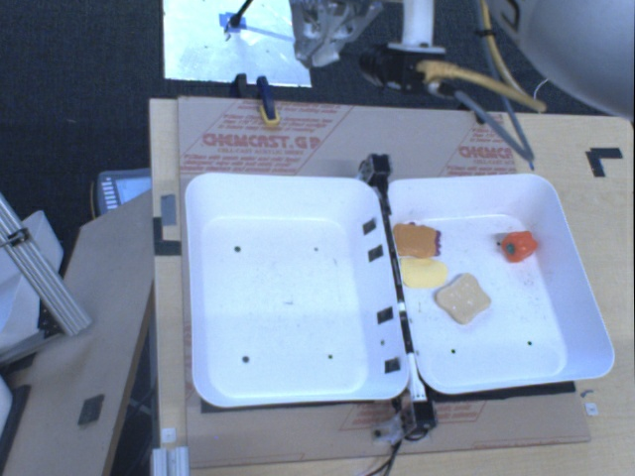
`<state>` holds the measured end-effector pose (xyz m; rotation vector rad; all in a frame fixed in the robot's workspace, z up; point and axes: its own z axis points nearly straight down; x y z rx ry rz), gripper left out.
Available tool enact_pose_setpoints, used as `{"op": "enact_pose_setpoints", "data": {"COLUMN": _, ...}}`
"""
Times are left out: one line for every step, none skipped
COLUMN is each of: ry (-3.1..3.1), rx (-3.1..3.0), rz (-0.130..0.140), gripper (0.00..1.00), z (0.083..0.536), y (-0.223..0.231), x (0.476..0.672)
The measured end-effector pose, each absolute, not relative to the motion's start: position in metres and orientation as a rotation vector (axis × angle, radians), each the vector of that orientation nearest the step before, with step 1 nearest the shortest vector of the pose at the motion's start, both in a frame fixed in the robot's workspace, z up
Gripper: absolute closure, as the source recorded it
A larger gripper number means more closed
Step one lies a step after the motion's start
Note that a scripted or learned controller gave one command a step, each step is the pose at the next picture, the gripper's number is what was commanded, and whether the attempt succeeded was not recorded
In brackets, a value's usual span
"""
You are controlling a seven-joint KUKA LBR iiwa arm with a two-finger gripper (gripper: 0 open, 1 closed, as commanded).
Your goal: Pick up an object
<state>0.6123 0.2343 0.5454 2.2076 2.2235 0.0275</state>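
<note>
Pincer (pixel 322 43) is seen above the table's far edge, cut off at the top; its state cannot be told. Orange-red toy pepper (pixel 517 246), tan toast slice (pixel 462 298) and yellow disc (pixel 424 273) are seen in the right white bin (pixel 575 315).

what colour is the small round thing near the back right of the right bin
Orange-red, with a dark spot on its left side. The small round object shows best in the camera view, apart from the other items in the right bin.

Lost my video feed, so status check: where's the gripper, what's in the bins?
Gripper high beyond the bins, nothing between its fingers. Right bin has four items: orange piece, yellow slice, toast piece, red piece. Nothing covering them.
</note>
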Motion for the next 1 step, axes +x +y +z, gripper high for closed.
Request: {"op": "enact_pose_setpoints", "data": {"ry": 2.222, "rx": 2.219, "rz": 0.004, "gripper": 1.0, "z": 0.5347, "y": 0.234, "x": 0.637}}
